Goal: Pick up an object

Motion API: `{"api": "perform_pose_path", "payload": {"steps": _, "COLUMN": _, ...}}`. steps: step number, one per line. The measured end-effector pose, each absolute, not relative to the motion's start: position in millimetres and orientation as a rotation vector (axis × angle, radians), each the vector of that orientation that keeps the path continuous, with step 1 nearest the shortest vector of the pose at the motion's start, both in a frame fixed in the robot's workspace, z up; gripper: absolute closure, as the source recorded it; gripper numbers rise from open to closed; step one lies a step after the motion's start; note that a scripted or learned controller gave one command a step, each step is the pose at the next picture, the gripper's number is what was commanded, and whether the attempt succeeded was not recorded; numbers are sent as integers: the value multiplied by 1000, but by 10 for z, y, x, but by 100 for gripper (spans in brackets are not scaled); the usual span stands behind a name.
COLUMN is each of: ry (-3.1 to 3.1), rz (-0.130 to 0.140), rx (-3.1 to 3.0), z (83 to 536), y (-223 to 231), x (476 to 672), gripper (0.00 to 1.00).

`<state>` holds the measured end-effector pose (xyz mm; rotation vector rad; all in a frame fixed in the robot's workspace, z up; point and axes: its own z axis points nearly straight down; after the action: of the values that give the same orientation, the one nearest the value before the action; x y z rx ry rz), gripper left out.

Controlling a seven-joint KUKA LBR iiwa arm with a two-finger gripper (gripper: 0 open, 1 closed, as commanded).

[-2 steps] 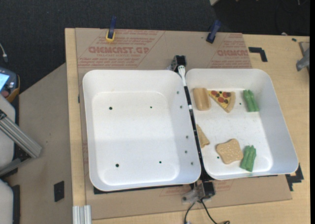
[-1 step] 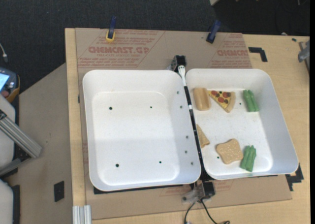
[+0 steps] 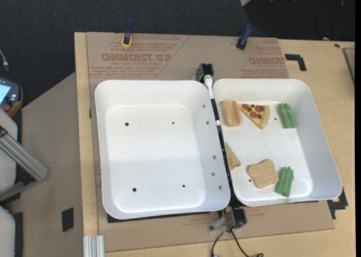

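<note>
Whether the pincer stood apart or together could not be told. The things to be picked all lay in the bin on the view's right (image 3: 307, 137), a shallow white tray. Along its far side sat three in a row: a tan bread roll (image 3: 229, 113) next to the dividing wall, a pizza slice (image 3: 254, 113) just beside it, and a green vegetable piece (image 3: 287, 115) a little apart toward the right wall. Nearer the camera, a small tan wedge (image 3: 231, 157) lay against the dividing wall. A slice of toast (image 3: 263, 173) rested on the floor of the bin with a second green piece (image 3: 284, 181) touching its right edge.

The left bin (image 3: 152, 154) stood flush against the right one, with four dark dots on its floor. Both bins sat on a brown cardboard sheet (image 3: 169, 52) printed with red lettering, and two clamps held its far edge — a yellow-and-blue clamp (image 3: 127, 36) and a blue clamp (image 3: 245, 36). A black fitting (image 3: 204, 72) sat at the far end of the seam between the bins, and a small clip with a cable (image 3: 234, 217) at the near end. The pale bench (image 3: 344, 233) bore it all.
</note>
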<state>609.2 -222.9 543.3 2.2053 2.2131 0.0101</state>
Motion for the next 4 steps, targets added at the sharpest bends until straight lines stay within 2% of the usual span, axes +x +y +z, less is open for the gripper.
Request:
{"api": "perform_pose_path", "payload": {"steps": 1, "ry": 2217, "rz": 2, "rx": 2212, "z": 5474, "y": -2229, "x": 6086, "gripper": 100}}
{"api": "perform_pose_path", "payload": {"steps": 2, "ry": 2229, "rz": -8, "rx": 2227, "z": 4296, "y": -2226, "x": 6293, "gripper": 100}}
{"api": "perform_pose_path", "payload": {"steps": 3, "ry": 2221, "rz": 0, "rx": 2219, "z": 4378, "y": -2231, "x": 6290, "gripper": 0}}
{"api": "perform_pose_path", "payload": {"steps": 4, "ry": 2220, "rz": 2, "rx": 2214, "z": 4486, "y": -2228, "x": 6531, "gripper": 0}}
